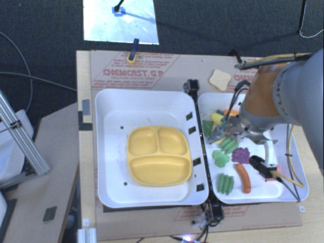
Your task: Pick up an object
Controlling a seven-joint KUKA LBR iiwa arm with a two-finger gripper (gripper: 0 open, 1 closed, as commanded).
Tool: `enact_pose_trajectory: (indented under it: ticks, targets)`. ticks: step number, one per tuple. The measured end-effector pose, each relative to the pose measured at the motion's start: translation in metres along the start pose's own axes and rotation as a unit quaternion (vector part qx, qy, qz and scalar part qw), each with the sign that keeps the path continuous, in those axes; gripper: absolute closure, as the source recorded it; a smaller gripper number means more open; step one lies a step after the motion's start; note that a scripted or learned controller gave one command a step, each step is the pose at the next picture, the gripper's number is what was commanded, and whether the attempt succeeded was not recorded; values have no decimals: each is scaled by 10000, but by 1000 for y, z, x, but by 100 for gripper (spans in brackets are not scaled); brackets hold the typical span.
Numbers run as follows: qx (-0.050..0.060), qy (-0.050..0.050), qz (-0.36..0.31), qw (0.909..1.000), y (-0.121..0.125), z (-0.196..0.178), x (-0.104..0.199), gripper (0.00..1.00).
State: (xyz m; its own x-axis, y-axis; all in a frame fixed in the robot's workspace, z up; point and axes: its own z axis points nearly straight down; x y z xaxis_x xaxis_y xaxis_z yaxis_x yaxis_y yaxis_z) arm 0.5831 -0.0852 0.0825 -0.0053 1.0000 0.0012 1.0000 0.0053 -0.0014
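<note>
Gripper (pixel 218 134) low in right bin (pixel 298 178) w/ toy food, likely for a grab at green pods (pixel 229 145); finger state: can't tell.

The two bins (pixel 109 151) are white. In the left one lies a yellow tray (pixel 158 155). The right bin (pixel 293 178) holds a purple grape bunch (pixel 241 155), an orange-red sausage (pixel 244 177), a green broccoli (pixel 220 158), a green pod (pixel 225 183), more green pieces (pixel 229 145) and a yellow piece (pixel 216 118). The arm (pixel 291 92) is grey with an orange band (pixel 263 92). The board (pixel 152 70) under the bins is tan with red lettering; a pale toast (pixel 220 79) lies on it. The floor (pixel 40 24) is dark, bearing a shiny silver sheet (pixel 120 14).
</note>
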Motion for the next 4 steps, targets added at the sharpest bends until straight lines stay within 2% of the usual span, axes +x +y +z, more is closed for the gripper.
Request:
enact_pose_trajectory:
  ticks: [1,2,3,4]
  targets:
    - [-14,-5,4,10000,1,-2,2,0]
    - [21,-3,38,10000,-82,-1,-7,0]
    - [-21,-4,23,10000,-78,-12,-5,100]
    - [-69,3,-44,10000,-25,-107,95,100]
